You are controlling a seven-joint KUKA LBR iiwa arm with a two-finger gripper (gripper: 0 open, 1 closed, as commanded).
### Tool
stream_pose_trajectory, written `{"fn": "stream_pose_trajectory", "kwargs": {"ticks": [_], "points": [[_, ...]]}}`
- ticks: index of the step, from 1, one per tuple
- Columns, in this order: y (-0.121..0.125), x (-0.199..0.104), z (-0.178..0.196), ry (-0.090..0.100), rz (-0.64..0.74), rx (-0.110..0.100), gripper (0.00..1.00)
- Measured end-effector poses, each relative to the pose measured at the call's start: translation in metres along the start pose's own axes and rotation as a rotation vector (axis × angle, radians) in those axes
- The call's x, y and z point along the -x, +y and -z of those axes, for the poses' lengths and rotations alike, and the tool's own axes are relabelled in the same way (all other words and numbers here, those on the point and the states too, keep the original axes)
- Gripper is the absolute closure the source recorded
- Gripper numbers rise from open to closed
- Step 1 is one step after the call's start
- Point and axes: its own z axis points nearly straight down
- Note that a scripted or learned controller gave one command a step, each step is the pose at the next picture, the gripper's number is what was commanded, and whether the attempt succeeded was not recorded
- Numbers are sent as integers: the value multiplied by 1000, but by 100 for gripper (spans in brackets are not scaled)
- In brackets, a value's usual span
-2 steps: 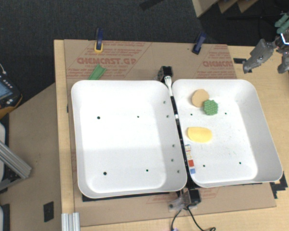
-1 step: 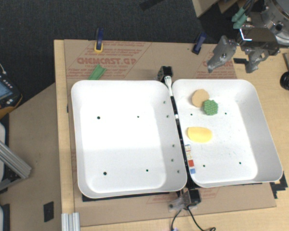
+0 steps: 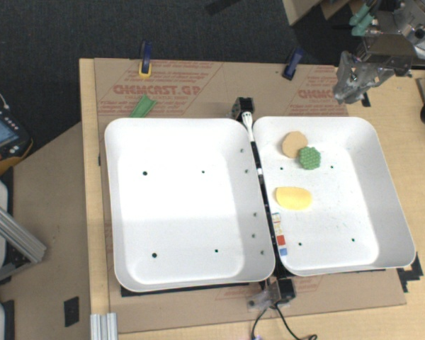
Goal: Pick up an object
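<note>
My gripper (image 3: 349, 83) hangs above the brown board (image 3: 198, 83) past the far rim of the right bin (image 3: 382, 190); I cannot tell how it is set. Below it in that bin I see a tan round piece (image 3: 293, 144) touching a green knobbly piece (image 3: 310, 157), with a yellow piece (image 3: 293, 198) nearer me. The left bin (image 3: 177, 204) sits beside. The board's red print reads "CHEMCAST GP".

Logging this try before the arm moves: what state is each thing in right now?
Tan round piece: lying in the right bin, touching the green piece.
Green knobbly piece: lying in the right bin.
Yellow piece: lying flat, apart from the others.
Tool: above the bench beyond the right bin, holding nothing visible.
</note>
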Motion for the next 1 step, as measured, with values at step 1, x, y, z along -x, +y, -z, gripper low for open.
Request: {"fn": "stream_pose_trajectory", "kwargs": {"ticks": [1], "points": [[-2, -62, 22, 2, 6, -3, 100]]}}
